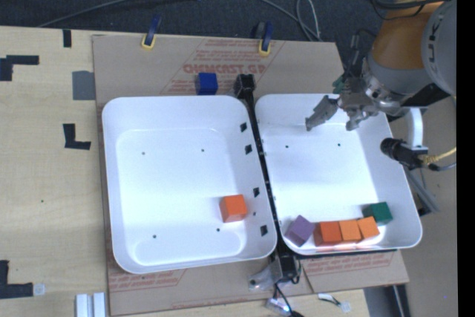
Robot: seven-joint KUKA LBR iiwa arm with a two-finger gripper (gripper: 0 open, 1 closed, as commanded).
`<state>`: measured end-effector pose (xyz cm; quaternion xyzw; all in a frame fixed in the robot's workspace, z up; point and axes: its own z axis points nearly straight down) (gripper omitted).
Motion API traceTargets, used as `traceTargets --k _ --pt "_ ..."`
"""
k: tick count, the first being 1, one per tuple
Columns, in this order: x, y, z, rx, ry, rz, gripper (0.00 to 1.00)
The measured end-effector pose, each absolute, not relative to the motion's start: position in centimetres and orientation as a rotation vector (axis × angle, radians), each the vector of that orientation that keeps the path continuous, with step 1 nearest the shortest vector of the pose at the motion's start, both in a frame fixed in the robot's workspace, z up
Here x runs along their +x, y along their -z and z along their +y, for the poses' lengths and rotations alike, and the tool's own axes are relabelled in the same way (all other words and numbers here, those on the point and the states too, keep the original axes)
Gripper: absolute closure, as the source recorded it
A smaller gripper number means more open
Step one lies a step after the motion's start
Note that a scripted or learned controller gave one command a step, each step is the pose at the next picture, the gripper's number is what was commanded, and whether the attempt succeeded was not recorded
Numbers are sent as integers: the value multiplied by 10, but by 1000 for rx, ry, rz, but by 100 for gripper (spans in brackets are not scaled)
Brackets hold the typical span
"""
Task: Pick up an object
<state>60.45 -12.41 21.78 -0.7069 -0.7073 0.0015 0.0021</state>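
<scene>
While above the right bin [386,159], the hand [335,115] gapes, holding nothing.

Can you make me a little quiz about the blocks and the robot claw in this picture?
1. True or false: the orange block in the left bin sits alone there.
2. Which block is outside both bins? A) the purple block B) the blue block C) the green block
3. Fill in: the claw hangs over the ____ bin.

Key
1. True. It is that bin's one block.
2. B. It sits on the cardboard behind the left bin.
3. Right. It is over the right bin, toward the far end, while the blocks lie along the near wall.
</scene>
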Motion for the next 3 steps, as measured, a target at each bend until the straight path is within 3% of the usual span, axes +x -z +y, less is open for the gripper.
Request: traceTargets --k 2,3 --pt "606 -110 -114 -2217 -6 -2219 0" --pt "608 -124 -114 -2220 0 -2223 100"
